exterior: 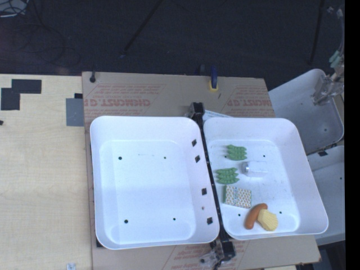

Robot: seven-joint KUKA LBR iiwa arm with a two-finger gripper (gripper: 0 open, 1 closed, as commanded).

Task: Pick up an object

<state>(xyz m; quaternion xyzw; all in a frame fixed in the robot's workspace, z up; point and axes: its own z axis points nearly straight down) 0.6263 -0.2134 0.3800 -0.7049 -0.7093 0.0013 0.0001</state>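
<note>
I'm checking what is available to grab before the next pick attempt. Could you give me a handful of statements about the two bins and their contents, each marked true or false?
1. All the small objects lie in the right bin. True.
2. Two green pieces lie one above the other in the view. True.
3. The orange sausage-shaped piece lies alone in the left bin. False: it lies in the right bin, touching a yellow piece.
4. The patterned flat packet lies between the lower green piece and the orange piece. True.
5. The bins stand far apart on bare wood. False: they sit side by side on a cardboard sheet.
</note>
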